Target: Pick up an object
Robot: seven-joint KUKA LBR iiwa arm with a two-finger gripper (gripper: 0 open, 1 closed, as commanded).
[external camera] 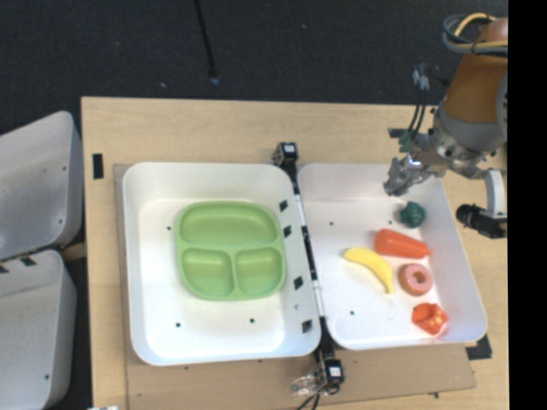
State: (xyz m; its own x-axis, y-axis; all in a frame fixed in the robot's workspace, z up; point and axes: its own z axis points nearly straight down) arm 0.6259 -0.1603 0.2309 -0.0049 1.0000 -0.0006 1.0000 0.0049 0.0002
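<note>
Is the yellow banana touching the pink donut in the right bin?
Cannot tell. In the camera view the banana tip lies right at the donut edge; no white bin floor shows between them, but real contact is not plain.

Dark green object [413, 213], carrot [400, 243], banana [371, 266], pink donut [416, 278], red pepper [429, 317], right bin [359, 327]

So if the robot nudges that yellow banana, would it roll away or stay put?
The banana would probably pivot rather than roll, since it is curved and lies flat. It looks like a smooth toy, so likely light, stiff and somewhat slippery. A push could knock it into the pink donut right beside it.
</note>
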